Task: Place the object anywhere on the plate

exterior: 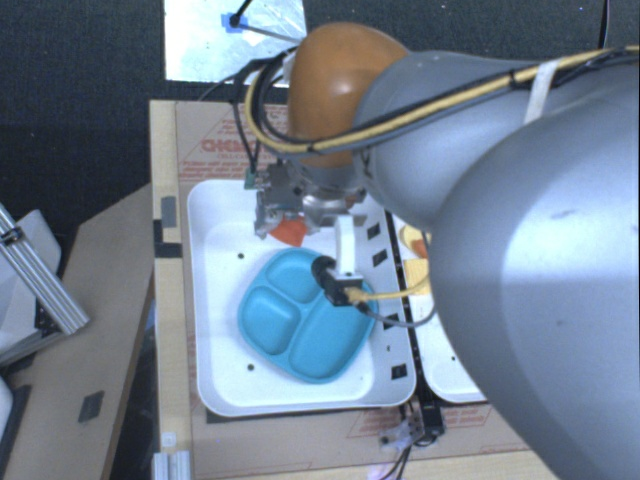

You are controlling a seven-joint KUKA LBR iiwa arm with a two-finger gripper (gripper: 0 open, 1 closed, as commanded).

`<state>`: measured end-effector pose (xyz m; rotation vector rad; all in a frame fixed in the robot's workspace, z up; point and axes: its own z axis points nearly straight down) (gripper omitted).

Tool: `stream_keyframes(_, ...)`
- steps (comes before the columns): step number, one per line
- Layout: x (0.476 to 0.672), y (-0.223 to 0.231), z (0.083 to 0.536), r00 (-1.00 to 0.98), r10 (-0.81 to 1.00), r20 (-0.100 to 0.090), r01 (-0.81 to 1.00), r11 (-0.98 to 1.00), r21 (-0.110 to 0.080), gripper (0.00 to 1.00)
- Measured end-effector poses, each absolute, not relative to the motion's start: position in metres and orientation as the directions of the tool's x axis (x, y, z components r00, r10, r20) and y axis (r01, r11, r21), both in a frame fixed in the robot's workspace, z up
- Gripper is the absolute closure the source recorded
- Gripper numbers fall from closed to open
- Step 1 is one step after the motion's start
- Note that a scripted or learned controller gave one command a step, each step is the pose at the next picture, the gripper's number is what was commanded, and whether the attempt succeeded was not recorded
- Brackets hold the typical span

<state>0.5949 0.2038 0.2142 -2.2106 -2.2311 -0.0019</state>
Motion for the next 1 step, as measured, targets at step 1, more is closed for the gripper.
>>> stream_keyframes(1,0.5952,0.2011,0.2153,-0.006,1.000,0.000,1.000,0.006,0.001,0.00)
